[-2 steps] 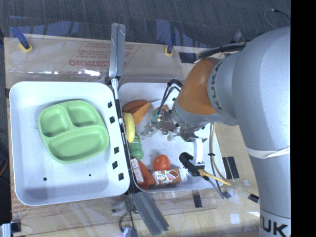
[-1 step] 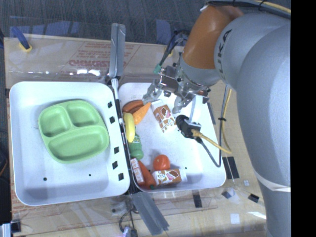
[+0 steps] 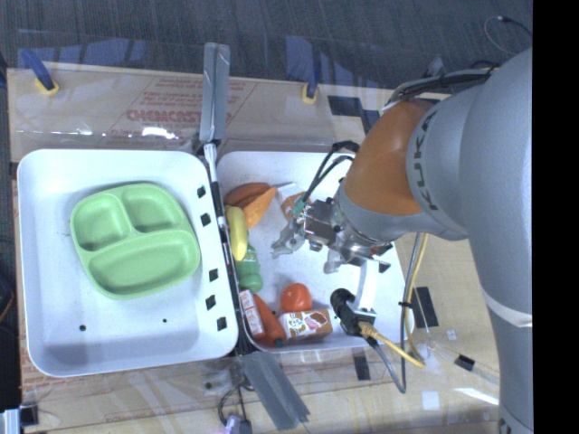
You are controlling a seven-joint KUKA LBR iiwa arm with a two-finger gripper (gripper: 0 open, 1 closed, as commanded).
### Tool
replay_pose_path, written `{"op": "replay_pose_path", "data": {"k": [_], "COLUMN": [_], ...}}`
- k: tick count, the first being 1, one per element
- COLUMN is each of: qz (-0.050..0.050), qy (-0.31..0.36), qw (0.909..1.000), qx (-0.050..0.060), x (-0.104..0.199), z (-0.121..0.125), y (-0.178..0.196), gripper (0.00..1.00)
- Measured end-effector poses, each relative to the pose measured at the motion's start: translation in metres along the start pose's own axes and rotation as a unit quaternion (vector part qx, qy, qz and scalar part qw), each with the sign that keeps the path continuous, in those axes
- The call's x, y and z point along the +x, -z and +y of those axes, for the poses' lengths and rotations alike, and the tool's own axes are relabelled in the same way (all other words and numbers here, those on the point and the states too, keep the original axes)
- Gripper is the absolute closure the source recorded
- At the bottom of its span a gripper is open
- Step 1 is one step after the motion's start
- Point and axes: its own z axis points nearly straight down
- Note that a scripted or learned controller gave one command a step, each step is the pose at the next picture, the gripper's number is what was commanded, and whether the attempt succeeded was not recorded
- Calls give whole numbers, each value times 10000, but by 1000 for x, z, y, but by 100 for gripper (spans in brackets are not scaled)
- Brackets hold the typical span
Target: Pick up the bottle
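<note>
The bottle lies on its side along the front wall of the right bin; it is brownish with a pale label. A red tomato-like piece sits just behind it. My gripper hangs over the middle of the right bin, above and behind the bottle and apart from it. Its two fingers stand spread, open, with nothing between them.
Along the right bin's left wall lie an orange carrot, a yellow piece, a green piece and a red-orange item. The left bin holds a green divided plate. A cable hangs off the wrist.
</note>
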Motion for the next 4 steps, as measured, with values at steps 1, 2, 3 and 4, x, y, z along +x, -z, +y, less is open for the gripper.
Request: {"op": "replay_pose_path", "data": {"k": [1,2,3,4], "qz": [0,-3,3,2], "qy": [23,26,1115,1137], "qw": [10000,10000,9938,9935], "qx": [3,1,-3,0], "x": [1,1,38,38], "z": [0,0,-39,-39], "y": [10,10,0,10], "gripper": [100,0,0,100]}}
